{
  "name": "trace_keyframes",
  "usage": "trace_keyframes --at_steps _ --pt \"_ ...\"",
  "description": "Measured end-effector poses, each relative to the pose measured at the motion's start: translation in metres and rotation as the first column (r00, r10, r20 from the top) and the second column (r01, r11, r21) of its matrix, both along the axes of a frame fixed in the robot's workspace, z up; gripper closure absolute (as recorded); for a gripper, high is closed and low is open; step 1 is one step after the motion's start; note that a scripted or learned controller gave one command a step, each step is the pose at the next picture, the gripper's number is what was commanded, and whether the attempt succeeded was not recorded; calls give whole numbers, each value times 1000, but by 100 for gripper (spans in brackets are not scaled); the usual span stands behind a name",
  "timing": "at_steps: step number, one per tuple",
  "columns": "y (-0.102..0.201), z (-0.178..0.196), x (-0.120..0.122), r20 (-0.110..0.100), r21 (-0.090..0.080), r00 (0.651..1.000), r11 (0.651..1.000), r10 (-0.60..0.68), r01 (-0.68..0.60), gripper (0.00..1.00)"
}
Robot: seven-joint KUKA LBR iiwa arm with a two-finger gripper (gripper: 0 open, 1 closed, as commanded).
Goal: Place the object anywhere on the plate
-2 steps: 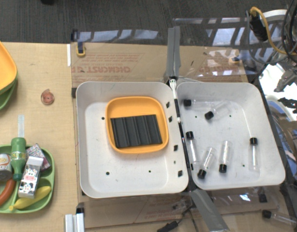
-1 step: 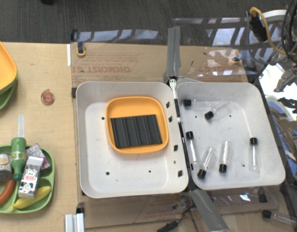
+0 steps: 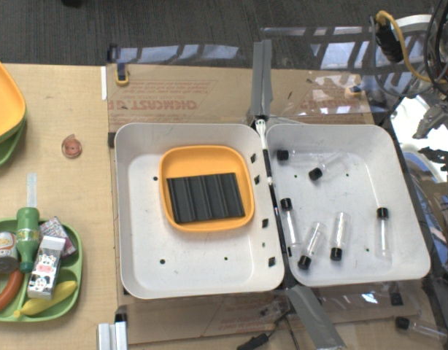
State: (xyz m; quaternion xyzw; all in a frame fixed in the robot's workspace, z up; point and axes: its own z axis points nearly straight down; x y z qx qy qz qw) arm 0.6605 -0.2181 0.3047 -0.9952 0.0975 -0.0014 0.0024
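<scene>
The bench (image 3: pixel 63 108) is light wood. A sheet of brown card (image 3: pixel 180 97) lies on it, and two white bins sit on the card side by side.

The left bin (image 3: pixel 136 268) holds an orange plate (image 3: pixel 206 159). The plate sits near the bin's back edge, about in the middle. A dark ridged mat (image 3: pixel 206 197) lies flat on the plate and covers most of it.

The right bin (image 3: pixel 399 261) holds the small things. They are clear tubes with black caps, and none of them touches the plate. One tube (image 3: pixel 288 221) lies right along the bin's left wall. Two more, a tilted tube (image 3: pixel 310 245) and a straighter tube (image 3: pixel 338 235), lie near the front edge, close to each other but apart. Another tube (image 3: pixel 383 232) lies near the right wall. A short tube (image 3: pixel 315 172) lies near the back, and a loose black cap (image 3: pixel 282 154) sits in the back left corner.

An orange bowl (image 3: pixel 1 108) pokes in at the bench's left edge, on top of a green bowl (image 3: pixel 1 152).

A green tray (image 3: pixel 63 308) sits at the front left corner of the bench. It holds toy food: a green bottle (image 3: pixel 27 233), a can (image 3: pixel 3 246), a small carton (image 3: pixel 43 268), a red sausage (image 3: pixel 5 290) and a banana (image 3: pixel 45 301).

A small pink round thing (image 3: pixel 71 146) lies alone on the bench, between the bowls and the left bin.
</scene>
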Motion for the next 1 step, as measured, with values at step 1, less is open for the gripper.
trace_keyframes --at_steps 1 --pt "0 0 0 0 -1 1000 1000 0 0 0"
